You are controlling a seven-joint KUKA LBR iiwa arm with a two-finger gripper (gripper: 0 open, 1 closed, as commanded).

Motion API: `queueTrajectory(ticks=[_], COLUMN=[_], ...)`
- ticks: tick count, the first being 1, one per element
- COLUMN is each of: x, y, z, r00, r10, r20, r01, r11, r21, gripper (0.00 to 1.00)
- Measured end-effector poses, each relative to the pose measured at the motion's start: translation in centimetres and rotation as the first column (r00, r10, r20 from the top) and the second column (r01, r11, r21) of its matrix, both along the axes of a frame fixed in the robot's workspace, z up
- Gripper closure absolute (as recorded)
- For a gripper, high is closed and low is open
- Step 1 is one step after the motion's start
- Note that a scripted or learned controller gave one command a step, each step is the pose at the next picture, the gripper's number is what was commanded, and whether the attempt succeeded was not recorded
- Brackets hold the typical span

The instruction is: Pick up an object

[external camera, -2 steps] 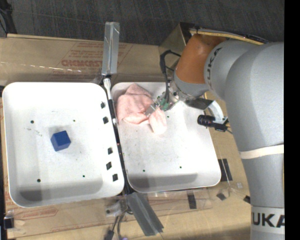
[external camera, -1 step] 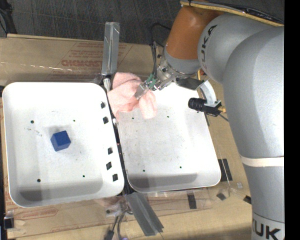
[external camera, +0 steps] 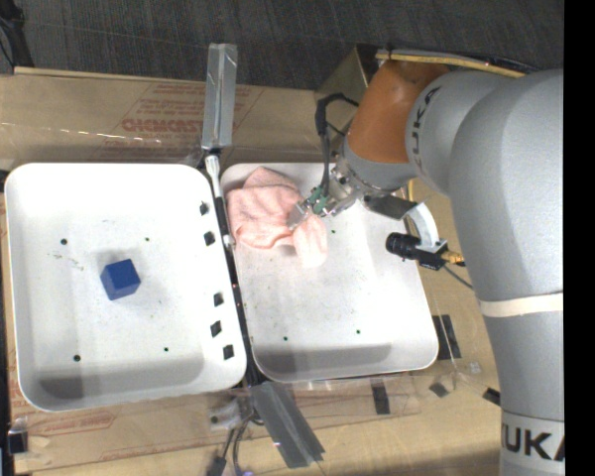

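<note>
Arm: the grey KUKA arm [external camera: 486, 167] reaches in from the right, its orange band [external camera: 382, 117] above the wrist, over the far part of the right bin.
Gripper: the gripper [external camera: 315, 206] is low over the pink cloth, at the cloth's right side; how far its fingers are spread, and whether any cloth is between them, cannot be told from this view.
Pink cloth: a crumpled pink cloth [external camera: 263, 211] lies in the far left corner of the right bin [external camera: 377, 305], one fold trailing toward the near right, under the gripper.
Blue cube: a small blue cube [external camera: 120, 278] sits in the left bin [external camera: 40, 365], left of its centre, well apart from the cloth.
Bench: brown cardboard [external camera: 99, 117] lies under both bins.
</note>
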State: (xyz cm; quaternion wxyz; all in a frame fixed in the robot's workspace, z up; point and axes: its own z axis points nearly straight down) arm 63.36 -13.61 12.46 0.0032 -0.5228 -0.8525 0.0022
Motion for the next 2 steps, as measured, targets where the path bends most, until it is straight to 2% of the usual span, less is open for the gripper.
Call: queueTrajectory(ticks=[1,2], x=[2.4,-0.6], y=[2.2,7.9], z=[-0.8,8.0], r00=[0.950,0.999], r10=[0.313,0.042], r20=[0.006,0.004], r01=[-0.313,-0.042], r11=[0.950,0.999], r21=[0.000,0.000], gripper=[1.00,1.00])
